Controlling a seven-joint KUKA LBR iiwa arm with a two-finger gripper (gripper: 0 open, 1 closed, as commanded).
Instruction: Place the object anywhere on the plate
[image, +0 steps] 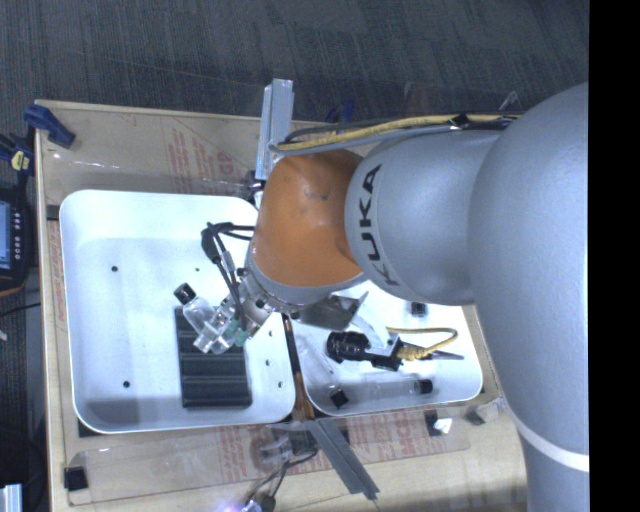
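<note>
**Gripper low over dark plate in left bin; hold unconfirmed**

The gripper (215, 330) sits low in the left bin (100, 215), directly over the upper end of a dark ribbed rectangular plate (213, 368). Whether it is clenched or released cannot be told; no object is discernible in it.

Risks, as judged: if the grasp is empty, nothing reaches the plate. A descent too deep could strike or shift the plate.

Loose items, including a black-handled tool (365, 350), lie in the right bin (470, 385).

Legible writing: "KUKA" on the arm (420, 215).

Robotics lab: KUKA arm (430, 210), white bins (90, 300) on plywood bench (150, 140).
</note>
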